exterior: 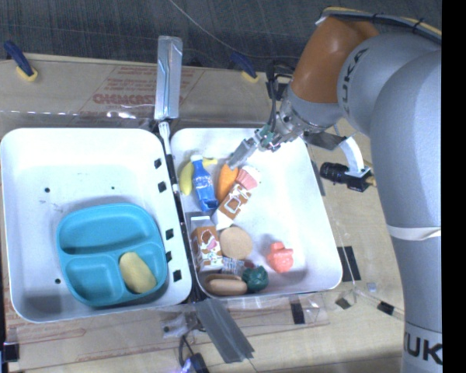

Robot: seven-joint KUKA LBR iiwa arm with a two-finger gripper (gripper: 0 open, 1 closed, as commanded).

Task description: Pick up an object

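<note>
The right bin (314,216) holds a cluster of toy foods along its left side. A yellow banana (186,176), a blue bottle (204,185) and an orange carrot (226,182) lie together near the back. A small red-and-white carton (239,196) lies just right of the carrot. My gripper (239,156) reaches down and left from the wrist, and its tip sits right above the carrot's upper end. Nothing visibly hangs from it.
Lower in the right bin lie a snack box (206,247), a tan bun (235,243), a pink toy (279,257), a dark green piece (255,277) and a brown roll (226,286). The left bin (31,169) holds a blue divided plate (101,239) with a yellow potato (137,272).
</note>
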